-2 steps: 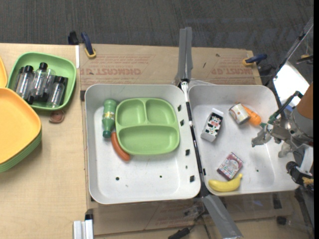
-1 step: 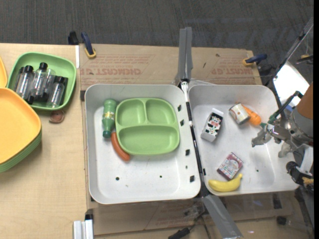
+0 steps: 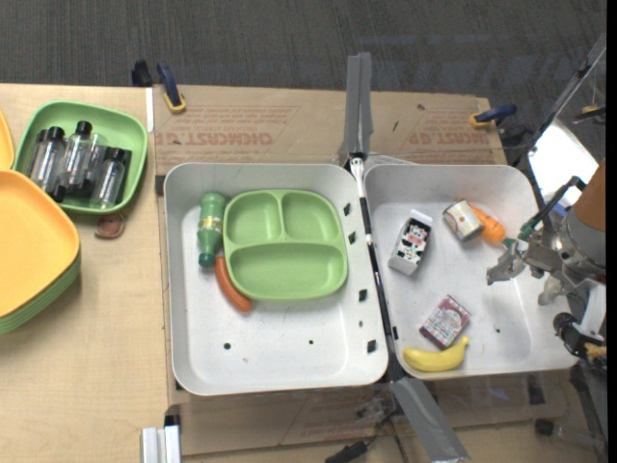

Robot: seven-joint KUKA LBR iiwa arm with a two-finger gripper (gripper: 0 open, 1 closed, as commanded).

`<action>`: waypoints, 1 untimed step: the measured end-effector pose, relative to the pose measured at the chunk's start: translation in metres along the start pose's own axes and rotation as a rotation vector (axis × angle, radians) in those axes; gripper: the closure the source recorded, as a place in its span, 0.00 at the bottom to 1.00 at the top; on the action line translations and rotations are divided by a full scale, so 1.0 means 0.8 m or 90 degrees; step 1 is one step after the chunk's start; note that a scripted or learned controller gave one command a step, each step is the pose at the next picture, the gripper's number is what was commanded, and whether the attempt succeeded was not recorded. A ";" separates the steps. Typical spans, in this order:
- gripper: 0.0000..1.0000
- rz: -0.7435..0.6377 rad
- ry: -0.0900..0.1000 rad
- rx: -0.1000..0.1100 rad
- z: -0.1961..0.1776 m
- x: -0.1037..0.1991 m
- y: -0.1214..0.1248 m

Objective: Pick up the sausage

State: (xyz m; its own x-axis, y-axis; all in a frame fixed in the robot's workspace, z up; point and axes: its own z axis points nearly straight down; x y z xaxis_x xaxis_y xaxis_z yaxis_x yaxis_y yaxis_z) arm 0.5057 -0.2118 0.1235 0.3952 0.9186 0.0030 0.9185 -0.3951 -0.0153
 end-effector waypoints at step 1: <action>0.00 0.000 0.000 0.000 0.000 0.000 0.000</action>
State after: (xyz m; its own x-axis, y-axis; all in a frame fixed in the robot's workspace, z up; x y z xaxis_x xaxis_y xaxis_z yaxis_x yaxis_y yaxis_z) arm 0.5057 -0.2118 0.1235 0.3952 0.9186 0.0030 0.9185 -0.3951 -0.0153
